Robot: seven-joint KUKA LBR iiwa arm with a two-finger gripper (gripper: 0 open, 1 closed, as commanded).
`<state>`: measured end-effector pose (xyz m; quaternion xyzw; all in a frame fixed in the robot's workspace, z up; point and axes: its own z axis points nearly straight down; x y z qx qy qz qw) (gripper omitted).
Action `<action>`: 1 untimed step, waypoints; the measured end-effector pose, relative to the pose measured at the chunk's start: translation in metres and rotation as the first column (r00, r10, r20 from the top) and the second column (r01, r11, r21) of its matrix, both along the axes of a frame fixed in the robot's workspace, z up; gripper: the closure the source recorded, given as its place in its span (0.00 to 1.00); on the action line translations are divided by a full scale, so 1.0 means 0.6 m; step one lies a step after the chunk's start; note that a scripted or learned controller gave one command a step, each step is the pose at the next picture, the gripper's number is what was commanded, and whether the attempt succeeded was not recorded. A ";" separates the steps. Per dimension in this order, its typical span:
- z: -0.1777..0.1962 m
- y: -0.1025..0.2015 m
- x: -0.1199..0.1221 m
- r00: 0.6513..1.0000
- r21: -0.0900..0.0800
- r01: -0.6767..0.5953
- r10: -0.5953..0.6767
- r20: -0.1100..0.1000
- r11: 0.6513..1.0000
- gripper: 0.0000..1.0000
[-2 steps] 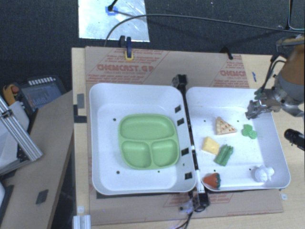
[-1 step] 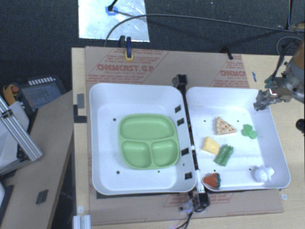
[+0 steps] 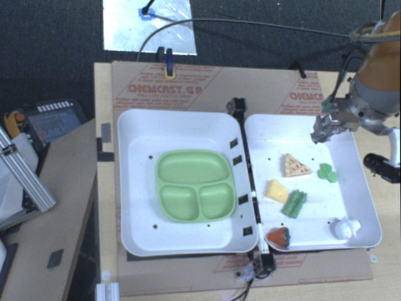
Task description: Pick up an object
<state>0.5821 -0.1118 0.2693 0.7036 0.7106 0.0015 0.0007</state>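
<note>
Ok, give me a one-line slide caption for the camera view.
Gripper above the right white bin of toy food; green three-compartment plastic plate in the left white bin.
</note>
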 end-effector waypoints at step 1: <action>-0.026 0.093 -0.001 1.000 0.001 0.001 -0.001 -0.002 1.000 1.00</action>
